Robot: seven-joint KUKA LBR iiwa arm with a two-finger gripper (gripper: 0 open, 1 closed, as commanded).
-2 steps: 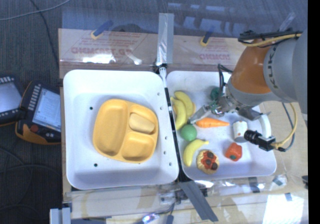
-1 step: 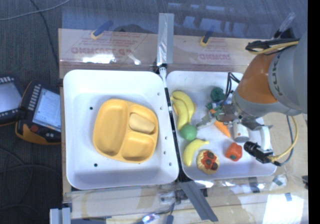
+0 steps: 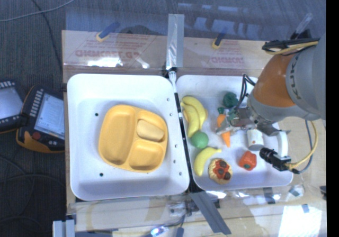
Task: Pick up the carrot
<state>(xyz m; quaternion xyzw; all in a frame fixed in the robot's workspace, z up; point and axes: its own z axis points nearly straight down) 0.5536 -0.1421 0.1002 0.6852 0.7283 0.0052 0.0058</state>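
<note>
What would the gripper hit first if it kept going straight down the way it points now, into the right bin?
Most likely the carrot. The gripper points down at it, orange showing on both sides of the tip. Depth is unclear from this slanted view, so it may instead land on the right bin floor beside it.

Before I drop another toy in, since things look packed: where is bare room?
Most room: the left bin, its white floor around the yellow tray. The right bin is crowded: bananas, green ball, carrot beside the gripper.
</note>
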